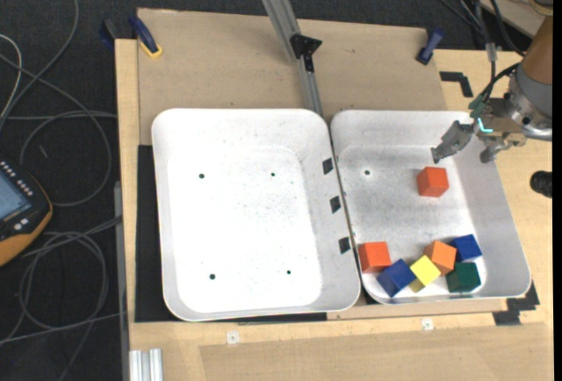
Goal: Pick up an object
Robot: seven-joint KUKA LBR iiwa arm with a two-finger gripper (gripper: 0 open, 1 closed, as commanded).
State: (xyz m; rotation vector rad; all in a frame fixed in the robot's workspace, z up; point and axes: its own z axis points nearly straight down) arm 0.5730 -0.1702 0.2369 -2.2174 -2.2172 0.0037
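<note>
- In the right bin [492,195], a lone orange-red cube [432,182] sits on the bare white floor toward the far half, well apart from the other blocks and clear of every wall.
- The cube looks like a small, stiff block of wood or plastic; I judge it light, hard-faced and unlikely to deform or break under a squeeze.
- Its flat, parallel sides give the best hold: fingers closing on two opposite vertical faces, centred so it does not twist out. The faces may be smooth, so an off-centre pinch could let it slip or spin.
- The gripper [470,142] hangs just beyond and to the right of the cube, above the bin's far right part, with its two fingers spread and nothing between them.
- Along the near edge of the same bin lies a cluster: an orange block [375,255], a blue block [395,276], a yellow block [425,269], another orange one [443,255], a second blue one [467,246] and a dark green block [464,278], touching or nearly so, which leaves little room for fingers between them.
- The bin floor is white, shallow and smooth, so a nudged cube would likely slide.
- The left bin [176,195] lies beside it, and both rest on a pale wooden bench [219,46].
</note>
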